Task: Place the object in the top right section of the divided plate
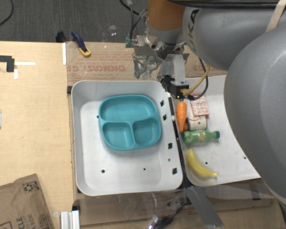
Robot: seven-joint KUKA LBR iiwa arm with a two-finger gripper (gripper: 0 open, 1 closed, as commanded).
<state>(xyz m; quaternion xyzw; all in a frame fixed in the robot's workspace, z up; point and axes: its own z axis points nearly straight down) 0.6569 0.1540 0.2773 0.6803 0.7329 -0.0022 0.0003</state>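
A teal divided plate [128, 109] lies in the left white bin [86, 175], with one wide section at the far side and two smaller ones nearer me. Nothing lies on the plate. My gripper [144, 69] hangs over the far rim of the left bin, beyond the plate's far right corner, below the orange band of the arm. I see nothing in it. In the right bin [238, 163] lie a carrot [181, 116], a pink and white box [199, 107], a small can [196, 123], a green bottle [201, 136] and a banana [200, 166].
The grey arm covers the upper right of the view and part of the right bin. A cardboard sheet [105, 61] lies behind the bins, with a blue and yellow clamp [81, 44] on it. The wooden bench [28, 128] stretches to the left.
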